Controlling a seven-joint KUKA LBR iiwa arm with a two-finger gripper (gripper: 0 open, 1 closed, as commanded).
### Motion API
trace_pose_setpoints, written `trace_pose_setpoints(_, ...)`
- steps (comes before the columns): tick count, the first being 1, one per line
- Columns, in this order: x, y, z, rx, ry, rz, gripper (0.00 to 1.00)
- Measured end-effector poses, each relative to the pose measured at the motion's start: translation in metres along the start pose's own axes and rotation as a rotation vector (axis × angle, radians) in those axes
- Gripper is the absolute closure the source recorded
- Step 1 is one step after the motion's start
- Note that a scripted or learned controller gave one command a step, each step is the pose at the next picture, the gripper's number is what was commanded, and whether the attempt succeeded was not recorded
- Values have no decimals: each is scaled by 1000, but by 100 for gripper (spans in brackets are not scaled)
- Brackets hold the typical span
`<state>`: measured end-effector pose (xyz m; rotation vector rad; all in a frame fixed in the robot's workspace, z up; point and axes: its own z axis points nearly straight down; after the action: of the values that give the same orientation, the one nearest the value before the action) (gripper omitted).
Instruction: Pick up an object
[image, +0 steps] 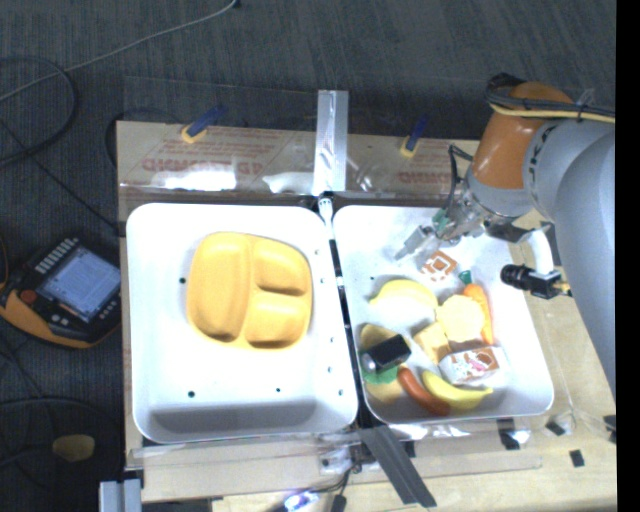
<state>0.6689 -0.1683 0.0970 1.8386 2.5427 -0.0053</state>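
Observation:
The right bin (520, 400) holds a heap of toy food. In it are a small orange-and-white packet (437, 265), a pale yellow round piece (403, 297), a carrot (482, 305), a yellow block (460, 318), a black piece (386, 351), a red sausage (418, 388), a banana (455, 392) and a small printed carton (470, 363). My gripper (425, 238) hangs over the bin's far part, just above and left of the packet. It points down-left, and I see nothing in it. The orange band of the arm (505, 150) is behind it.
A yellow divided plate (248, 288) lies in the left bin (160, 400). A metal post (332, 140) rises at the back between the bins. A black fitting (530, 278) sticks in over the right bin's right rim. A handheld device (75, 285) lies on the floor at left.

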Motion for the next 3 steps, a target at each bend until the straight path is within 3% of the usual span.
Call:
trace_pose_setpoints(1,-16,-6,8,7,9,-198,0)
trace_pose_setpoints(2,-16,-3,-4,-6,-2,-199,100)
trace_pose_setpoints(3,25,9,-103,-2,1,-309,100)
